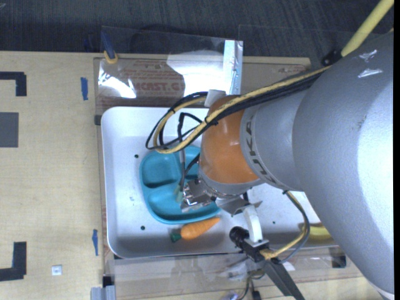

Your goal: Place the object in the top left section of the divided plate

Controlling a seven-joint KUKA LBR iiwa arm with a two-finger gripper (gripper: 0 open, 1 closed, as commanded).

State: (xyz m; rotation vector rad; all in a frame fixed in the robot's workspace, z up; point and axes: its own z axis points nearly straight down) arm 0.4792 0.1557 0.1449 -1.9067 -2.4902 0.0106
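While the grey arm (pixel 325 130) leans in from three o'clock and its orange band (pixel 228 149) covers much of the white bin (pixel 119 167), the gripper (pixel 195 195) sits low over the blue divided plate (pixel 159 177), and whether it is clenched or released I cannot tell (the wrist hides it). At about six o'clock of the plate, touching its rim, the toy carrot (pixel 197 229) lies on the bin floor, outside every section.

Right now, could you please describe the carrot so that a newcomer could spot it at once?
Find the white bin under the grey arm, then the blue divided plate inside it. The carrot lies just below the plate's lower rim: a small orange piece with a green tip, the bin's one orange item.
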